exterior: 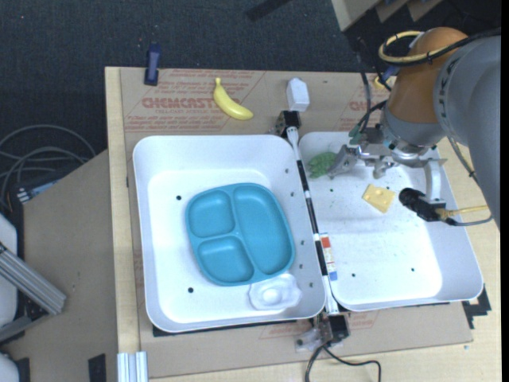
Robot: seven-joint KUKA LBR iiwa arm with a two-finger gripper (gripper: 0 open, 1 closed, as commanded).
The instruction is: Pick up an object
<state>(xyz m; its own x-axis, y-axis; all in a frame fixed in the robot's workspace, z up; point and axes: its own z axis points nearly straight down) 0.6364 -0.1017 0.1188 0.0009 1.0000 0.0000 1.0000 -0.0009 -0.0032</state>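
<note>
The green thing lies in the right bin's far-left corner, beside the gripper — whether it is clenched, I cannot tell. A cheese wedge sits nearby. Best to descend squarely — off the wall.

Both bins look like smooth white plastic with a soft sheen. The blue divided plate is glossy plastic. The bench surface is matt brown cardboard, printed red.
</note>
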